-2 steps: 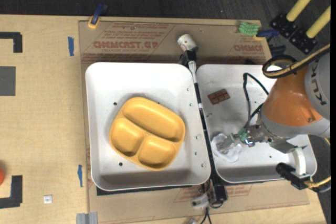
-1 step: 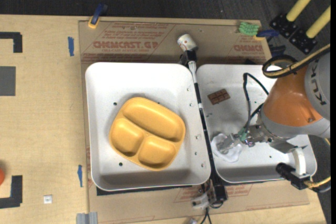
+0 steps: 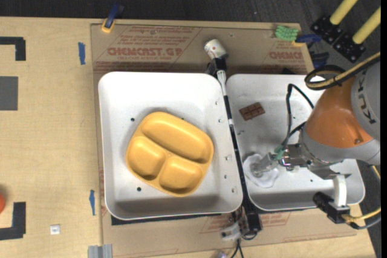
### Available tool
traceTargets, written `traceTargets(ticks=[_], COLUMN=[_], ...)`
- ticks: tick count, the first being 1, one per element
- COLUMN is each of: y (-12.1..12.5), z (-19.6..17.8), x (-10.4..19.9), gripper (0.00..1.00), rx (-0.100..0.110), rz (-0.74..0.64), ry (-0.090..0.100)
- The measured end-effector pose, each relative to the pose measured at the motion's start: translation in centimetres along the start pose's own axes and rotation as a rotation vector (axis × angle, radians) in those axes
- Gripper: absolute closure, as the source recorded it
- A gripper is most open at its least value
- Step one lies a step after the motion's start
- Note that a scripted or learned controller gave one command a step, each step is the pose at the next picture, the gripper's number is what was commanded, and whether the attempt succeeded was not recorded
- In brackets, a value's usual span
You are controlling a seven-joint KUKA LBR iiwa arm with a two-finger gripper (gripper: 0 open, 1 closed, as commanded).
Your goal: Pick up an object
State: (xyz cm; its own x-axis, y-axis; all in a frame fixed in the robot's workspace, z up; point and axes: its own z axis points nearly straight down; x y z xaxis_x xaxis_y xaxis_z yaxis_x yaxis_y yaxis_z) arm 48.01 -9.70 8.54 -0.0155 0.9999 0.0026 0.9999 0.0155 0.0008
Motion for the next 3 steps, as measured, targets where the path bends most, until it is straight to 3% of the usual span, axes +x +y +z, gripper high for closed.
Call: traceTargets(ticks=[1, 2, 3], y=[1.0, 1.1, 1.1], z=[0.0, -1.0, -1.0], x=[0.3, 0.3, 0.3], gripper=[0.0, 1.0, 0.0], rx=[0.0, -0.005, -0.004], rz=[0.154, 0.154, 0.154], ry=[-0.002, -0.002, -0.002])
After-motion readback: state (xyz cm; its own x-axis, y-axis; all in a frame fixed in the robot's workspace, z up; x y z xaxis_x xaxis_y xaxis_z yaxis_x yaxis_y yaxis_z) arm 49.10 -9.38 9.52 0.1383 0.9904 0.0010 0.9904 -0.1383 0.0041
